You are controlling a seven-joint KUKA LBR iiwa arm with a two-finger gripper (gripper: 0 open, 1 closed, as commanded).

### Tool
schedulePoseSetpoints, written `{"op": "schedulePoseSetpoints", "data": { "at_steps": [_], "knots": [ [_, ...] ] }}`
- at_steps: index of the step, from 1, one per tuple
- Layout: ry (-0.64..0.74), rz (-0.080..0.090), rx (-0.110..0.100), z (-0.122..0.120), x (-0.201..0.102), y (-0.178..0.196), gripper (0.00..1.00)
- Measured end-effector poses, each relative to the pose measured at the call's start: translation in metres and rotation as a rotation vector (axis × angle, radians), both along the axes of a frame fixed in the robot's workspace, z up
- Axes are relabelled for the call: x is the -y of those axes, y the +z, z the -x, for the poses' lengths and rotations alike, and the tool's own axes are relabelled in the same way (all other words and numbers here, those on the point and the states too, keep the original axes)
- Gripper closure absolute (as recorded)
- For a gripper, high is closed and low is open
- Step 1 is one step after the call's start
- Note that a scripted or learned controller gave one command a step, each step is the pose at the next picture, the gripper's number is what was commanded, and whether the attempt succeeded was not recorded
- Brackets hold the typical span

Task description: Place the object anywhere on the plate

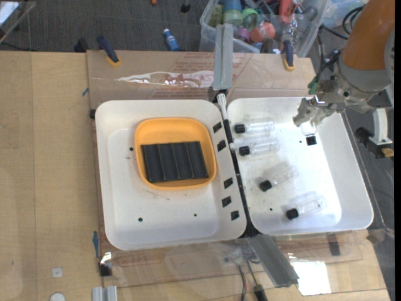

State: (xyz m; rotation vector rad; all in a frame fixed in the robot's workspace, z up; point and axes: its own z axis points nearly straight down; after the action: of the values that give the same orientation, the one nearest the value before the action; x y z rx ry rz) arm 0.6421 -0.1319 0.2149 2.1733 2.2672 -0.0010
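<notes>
An orange plate (176, 126) lies in the left bin (119, 187), with a black ridged block (174, 162) resting on it. Several clear bottles with black caps lie in the right bin (354, 193): one (254, 128) near the divider at the back, one (258, 148) just below it, one (277, 177) in the middle, one (305, 205) toward the front. My gripper (307, 116) hangs over the back right part of the right bin, apart from the bottles. A small black piece (311, 140) sits just below it.
A grey divider (229, 162) with black clips runs between the bins. Behind the bench stands a clear tub of colourful toys (263, 8). The arm's orange band (376, 27) is at the upper right.
</notes>
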Motion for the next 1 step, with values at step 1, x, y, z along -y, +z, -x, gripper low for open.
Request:
{"op": "schedulePoseSetpoints", "data": {
  "at_steps": [1],
  "knots": [
    [0.201,0.0,0.004,-0.0256,-0.0162,0.0108,1.0]
  ]
}}
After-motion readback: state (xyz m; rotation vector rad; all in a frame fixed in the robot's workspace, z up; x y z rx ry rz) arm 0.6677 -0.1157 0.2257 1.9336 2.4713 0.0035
